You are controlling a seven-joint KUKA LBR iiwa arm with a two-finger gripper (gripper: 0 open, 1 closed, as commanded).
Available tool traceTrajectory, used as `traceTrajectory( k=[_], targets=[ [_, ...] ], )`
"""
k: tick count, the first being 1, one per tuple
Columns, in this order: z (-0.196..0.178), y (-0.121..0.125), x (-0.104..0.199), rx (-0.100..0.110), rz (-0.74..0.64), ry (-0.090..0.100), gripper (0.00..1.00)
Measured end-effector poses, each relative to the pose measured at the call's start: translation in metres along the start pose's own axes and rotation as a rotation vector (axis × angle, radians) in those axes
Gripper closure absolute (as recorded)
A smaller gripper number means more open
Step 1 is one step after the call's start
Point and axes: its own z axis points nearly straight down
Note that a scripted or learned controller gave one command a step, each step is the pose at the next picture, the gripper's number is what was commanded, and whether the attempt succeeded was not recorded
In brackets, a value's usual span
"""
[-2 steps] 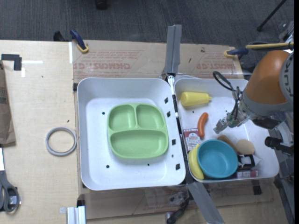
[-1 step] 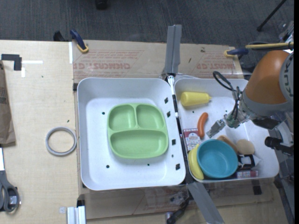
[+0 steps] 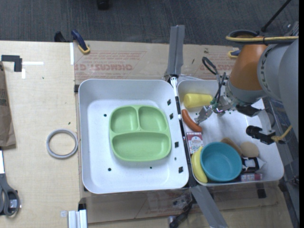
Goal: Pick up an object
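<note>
Nothing is between the fingers yet, so you should count the pick as not begun: the gripper [image 3: 205,114] hangs low in the right bin [image 3: 223,122], at centre right of the frame, and its fingers look slightly parted with no object in the gap. Its tips sit just beside the orange sausage [image 3: 191,120] and just below the yellow block [image 3: 197,99], near the bin's left wall. Either looks like the likeliest target; which one is meant you cannot tell.

What is left, by this view, is the whole close and lift.

Watch the crowding lower in that bin. You have a blue bowl [image 3: 221,161] resting over a yellow piece [image 3: 197,166], a small red-and-white packet [image 3: 194,140] just above them, and a tan rounded item [image 3: 249,149] to the right. The sausage lies close to the bin wall, which may hinder one finger.

Your left bin [image 3: 90,141] holds a green divided plate [image 3: 140,133], well apart from the gripper.
</note>
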Motion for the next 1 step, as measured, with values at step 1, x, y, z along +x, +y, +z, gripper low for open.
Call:
traceTrajectory(
  k=[1],
  targets=[
    [-0.0007, -0.0728, -0.0291, 0.000, -0.057, 0.000, 0.00]
  ],
)
